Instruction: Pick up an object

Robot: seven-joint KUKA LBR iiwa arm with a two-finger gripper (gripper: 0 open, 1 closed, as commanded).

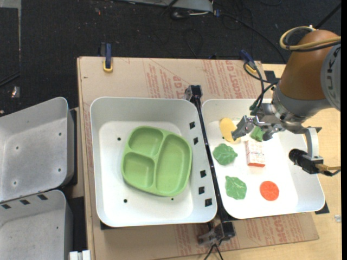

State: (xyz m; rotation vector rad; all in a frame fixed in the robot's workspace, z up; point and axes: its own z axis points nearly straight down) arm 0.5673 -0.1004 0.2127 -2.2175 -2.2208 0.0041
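Note:
My gripper (254, 129) hangs over the back middle of the right bin (303, 202), its fingers spread open. A small green piece (256, 136) shows just below it, between the fingers; I cannot tell whether they touch it. A yellow object (226, 128) lies right beside the left finger. A white and red box (255, 154) sits just in front of the gripper. Two green leafy pieces (224, 154) (235, 187) and a red disc (269, 190) lie nearer the front.
The left bin (103, 145) holds a green divided plate (157, 160). A black divider (203, 145) runs between the bins. A black clamp part (303, 160) juts over the right bin's right side. Grey trays (32, 145) stand at the far left.

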